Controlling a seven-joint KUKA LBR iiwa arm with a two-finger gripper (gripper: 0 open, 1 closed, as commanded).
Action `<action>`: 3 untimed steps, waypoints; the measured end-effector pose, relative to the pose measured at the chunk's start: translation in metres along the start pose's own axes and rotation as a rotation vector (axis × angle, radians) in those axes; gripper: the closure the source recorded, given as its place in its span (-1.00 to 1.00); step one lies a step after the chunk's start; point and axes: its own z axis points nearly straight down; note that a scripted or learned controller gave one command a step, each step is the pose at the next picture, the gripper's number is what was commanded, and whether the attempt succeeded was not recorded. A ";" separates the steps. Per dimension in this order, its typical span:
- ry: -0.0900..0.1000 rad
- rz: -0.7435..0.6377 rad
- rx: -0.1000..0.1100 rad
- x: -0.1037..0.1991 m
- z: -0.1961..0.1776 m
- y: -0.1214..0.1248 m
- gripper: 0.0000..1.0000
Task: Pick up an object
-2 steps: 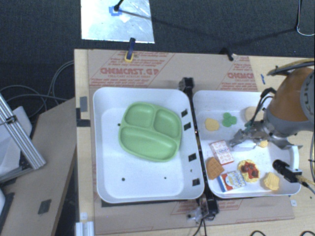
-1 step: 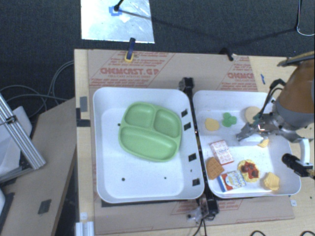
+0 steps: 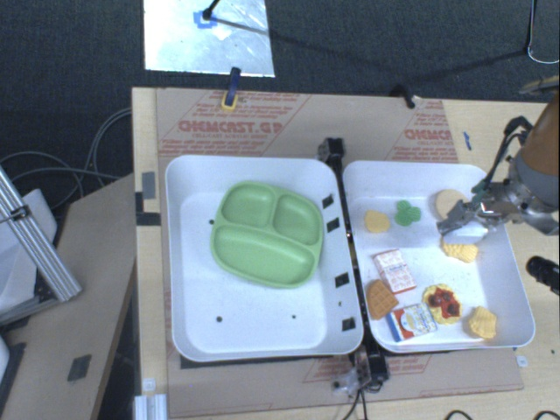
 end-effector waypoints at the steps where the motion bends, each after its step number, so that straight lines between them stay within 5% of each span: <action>1: 0.001 -0.001 0.003 0.000 -0.023 0.001 1.00; 3: 0.003 -0.005 0.004 0.095 -0.032 0.033 1.00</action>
